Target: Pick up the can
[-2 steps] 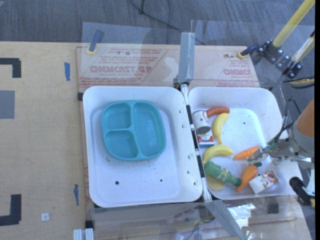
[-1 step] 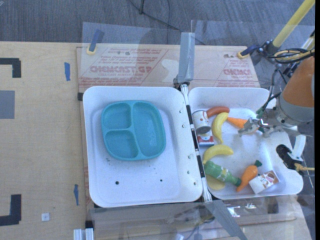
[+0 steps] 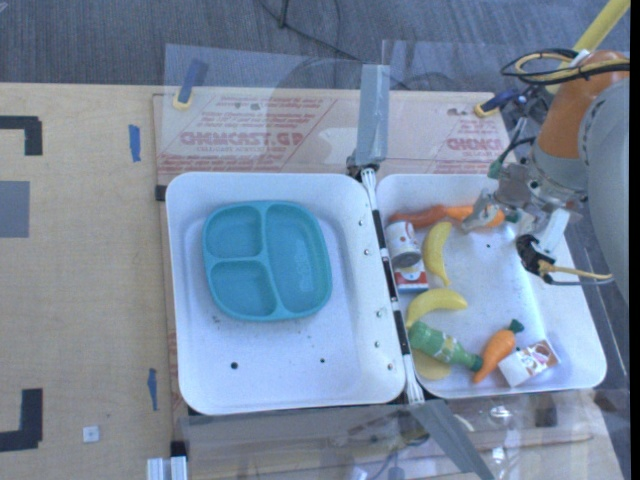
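The pincer (image 3: pixel 492 211) hangs over the far edge of the right bin (image 3: pixel 575 353), just beside the end of a carrot (image 3: pixel 432 214); whether it is wide or narrow cannot be told. The can (image 3: pixel 403 243) lies to its left, against the bin's left wall, touching a banana (image 3: pixel 437 253). Farther left sits the teal plate (image 3: pixel 267 260) in the left bin (image 3: pixel 290 383).
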